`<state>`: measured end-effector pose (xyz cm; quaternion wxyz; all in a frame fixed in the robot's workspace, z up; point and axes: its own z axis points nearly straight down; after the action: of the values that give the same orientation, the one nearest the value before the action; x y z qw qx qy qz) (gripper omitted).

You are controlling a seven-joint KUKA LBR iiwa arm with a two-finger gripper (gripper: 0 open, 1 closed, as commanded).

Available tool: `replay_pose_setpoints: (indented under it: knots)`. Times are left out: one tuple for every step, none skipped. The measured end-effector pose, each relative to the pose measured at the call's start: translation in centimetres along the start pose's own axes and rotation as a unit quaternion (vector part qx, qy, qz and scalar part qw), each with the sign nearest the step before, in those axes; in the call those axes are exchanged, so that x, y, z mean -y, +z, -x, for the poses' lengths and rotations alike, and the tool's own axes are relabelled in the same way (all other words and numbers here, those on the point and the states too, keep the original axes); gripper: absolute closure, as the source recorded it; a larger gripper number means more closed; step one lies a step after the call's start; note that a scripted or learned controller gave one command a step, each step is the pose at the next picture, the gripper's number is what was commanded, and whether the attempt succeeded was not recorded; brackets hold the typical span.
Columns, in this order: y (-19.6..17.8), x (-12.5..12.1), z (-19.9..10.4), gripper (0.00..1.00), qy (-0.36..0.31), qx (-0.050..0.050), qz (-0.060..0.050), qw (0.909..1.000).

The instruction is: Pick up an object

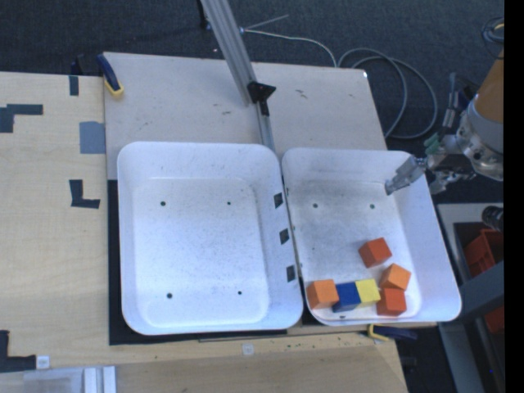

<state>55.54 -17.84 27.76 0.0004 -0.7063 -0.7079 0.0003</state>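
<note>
Camera view, lower right of frame: you've got the blocks in the right bin (434,244) — orange (322,291), blue (347,295), yellow (368,290), red-orange (392,301), two more orange (397,277) (375,251). Further up, the gripper (413,173) sits over the bin's upper right rim; can't tell how its hand is set.

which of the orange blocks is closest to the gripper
The lone orange block up the right bin, apart from the cluster along the near rim. It lies closest to the gripper above it.
</note>
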Motion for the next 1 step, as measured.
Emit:
replay_pose_setpoints:
  knots:
    - [-8.14,-0.69,1.95,0.00,0.000,0.002,0.004,1.0000]
